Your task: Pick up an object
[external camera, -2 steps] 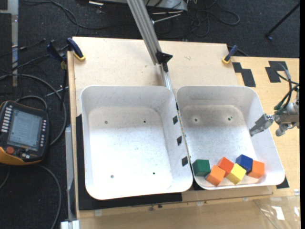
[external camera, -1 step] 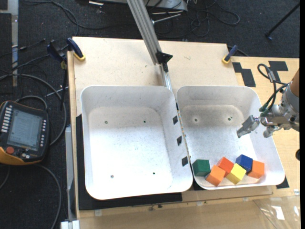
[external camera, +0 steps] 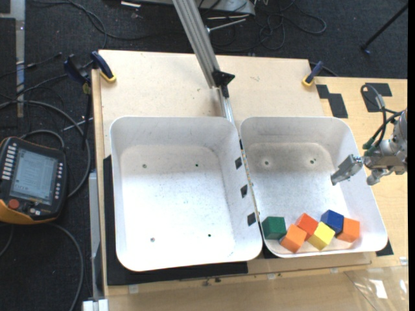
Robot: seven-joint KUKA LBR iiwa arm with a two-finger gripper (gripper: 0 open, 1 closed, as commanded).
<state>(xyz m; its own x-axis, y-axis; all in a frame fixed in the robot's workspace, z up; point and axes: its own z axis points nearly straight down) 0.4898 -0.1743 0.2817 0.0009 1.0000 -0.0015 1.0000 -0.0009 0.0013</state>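
— Jaws: are they seen spread or closed?
— Spread apart, with nothing held between them; the gripper (external camera: 360,172) is placed over the right edge of the right bin (external camera: 285,135).
— Where are the blocks found?
— Clustered along that bin's front edge, toward its right corner: a green cube (external camera: 274,227), two orange cubes (external camera: 307,224) (external camera: 294,238), a yellow cube (external camera: 321,236), a blue cube (external camera: 333,219) and another orange cube (external camera: 350,229).
— And the left bin (external camera: 130,141)?
— It is set just beside, rims touching.

1. Lighting: bright, even, overhead; the white bins (external camera: 175,193) near overexposure.
2. Shadows: soft, narrow, under the bins' near rims.
3. Surround: floor beyond the bench (external camera: 162,83) dark, low in detail.
4. Sharpness: moderate; gripper (external camera: 360,169) at right bin's edge slightly blurred.
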